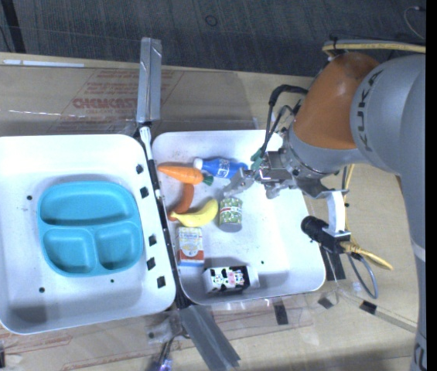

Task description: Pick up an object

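Black-and-white carton (227, 278) lies nearest; gripper (243, 181) over the right bin (295, 269), grip state indiscernible. Small jar (230, 213) lies just below-left of it, blue-capped bottle (220, 166) beside, axis crosswise.

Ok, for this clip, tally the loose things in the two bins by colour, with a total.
Orange: 2, carrot and carton
Yellow: 1, banana
Blue and white: 1, bottle
Green: 1, jar
Black and white: 1, box
Turquoise: 1, divided tray
Total: 7
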`<action>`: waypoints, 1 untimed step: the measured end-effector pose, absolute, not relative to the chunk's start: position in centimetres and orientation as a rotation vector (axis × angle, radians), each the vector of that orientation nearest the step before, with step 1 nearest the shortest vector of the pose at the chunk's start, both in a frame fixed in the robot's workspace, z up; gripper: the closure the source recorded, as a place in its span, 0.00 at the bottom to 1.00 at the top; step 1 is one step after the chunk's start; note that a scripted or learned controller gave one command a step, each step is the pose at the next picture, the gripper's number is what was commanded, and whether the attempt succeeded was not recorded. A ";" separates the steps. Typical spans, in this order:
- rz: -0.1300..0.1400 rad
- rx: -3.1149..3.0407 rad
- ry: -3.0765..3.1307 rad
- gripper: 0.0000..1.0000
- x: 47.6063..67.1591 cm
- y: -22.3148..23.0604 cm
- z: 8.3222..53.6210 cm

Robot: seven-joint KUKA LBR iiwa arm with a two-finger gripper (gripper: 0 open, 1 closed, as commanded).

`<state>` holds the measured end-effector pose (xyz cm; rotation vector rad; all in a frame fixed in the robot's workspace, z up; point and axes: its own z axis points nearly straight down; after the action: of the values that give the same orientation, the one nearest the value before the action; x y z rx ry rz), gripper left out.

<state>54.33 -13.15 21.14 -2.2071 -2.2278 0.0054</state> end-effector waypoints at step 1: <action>0.005 -2.188 -2.248 0.00 53.0 -15.6 9.6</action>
<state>53.01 -15.59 9.61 -2.1878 -2.2475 0.0046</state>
